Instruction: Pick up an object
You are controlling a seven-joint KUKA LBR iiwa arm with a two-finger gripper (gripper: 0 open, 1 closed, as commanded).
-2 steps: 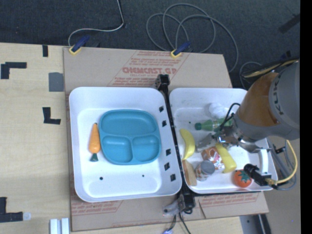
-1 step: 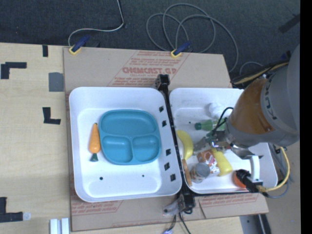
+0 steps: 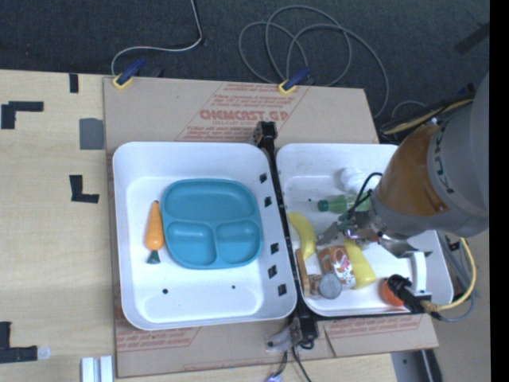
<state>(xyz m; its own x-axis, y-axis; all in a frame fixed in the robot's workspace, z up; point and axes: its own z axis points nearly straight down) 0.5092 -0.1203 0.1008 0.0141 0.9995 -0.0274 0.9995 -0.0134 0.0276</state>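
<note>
Over the right bin (image 3: 362, 156), the hand (image 3: 343, 231), its grip impossible to judge, hangs above crowded bananas (image 3: 302, 233) and packet (image 3: 334, 263), so it may snag two or slip.

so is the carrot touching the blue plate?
Apart. In the camera view a strip of white bin floor shows between the carrot and the blue plate's left edge.

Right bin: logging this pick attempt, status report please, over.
Gripper low over right bin, fingers unclear. Nothing seen held. Yellow banana, snack packet and yellow bottle crowded beneath. Carrot and blue tray in left bin.
</note>
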